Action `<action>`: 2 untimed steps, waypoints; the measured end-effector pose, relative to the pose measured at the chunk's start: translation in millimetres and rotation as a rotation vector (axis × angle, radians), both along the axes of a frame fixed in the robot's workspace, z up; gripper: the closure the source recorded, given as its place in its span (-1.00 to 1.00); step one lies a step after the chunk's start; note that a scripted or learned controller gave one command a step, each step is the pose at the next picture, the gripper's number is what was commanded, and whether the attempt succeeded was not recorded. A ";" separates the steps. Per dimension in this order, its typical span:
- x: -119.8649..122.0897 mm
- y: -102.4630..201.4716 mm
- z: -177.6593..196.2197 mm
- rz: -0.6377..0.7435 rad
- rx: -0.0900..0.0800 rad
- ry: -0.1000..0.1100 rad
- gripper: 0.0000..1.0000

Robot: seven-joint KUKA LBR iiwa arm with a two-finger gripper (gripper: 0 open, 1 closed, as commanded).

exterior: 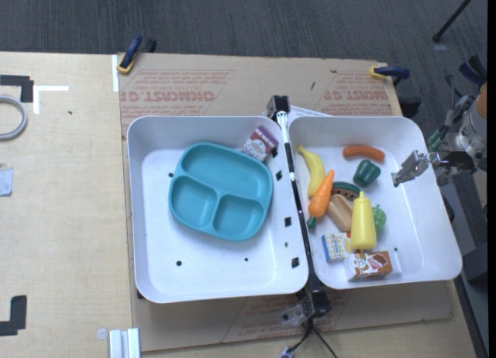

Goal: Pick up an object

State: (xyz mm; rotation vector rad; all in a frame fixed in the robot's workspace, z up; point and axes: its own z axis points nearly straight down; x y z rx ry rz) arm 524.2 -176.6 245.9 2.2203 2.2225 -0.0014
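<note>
Landmark: yellow bottle (363,223), lying in the right bin (434,259).
Gripper (408,167): up and right of the bottle, over the bin's right part, nothing between its fingers; how far they are parted I cannot tell.
Carrot (321,195): just left of the bottle.
Banana (312,169): up-left of the bottle, touching the carrot.
Sausage (363,152): above the bottle, near the far wall.
Green pepper (366,172): just above the bottle.
Carton (370,265): just below the bottle.
Blue tray (221,191): well left of the bottle, in the left bin (155,263).
</note>
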 end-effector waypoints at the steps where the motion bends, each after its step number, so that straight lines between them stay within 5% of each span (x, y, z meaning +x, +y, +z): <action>1: -32.4 36.6 -143.8 -0.055 0.000 -0.001 -1.00; 2: -6.9 78.6 -153.9 -0.239 0.001 0.000 -1.00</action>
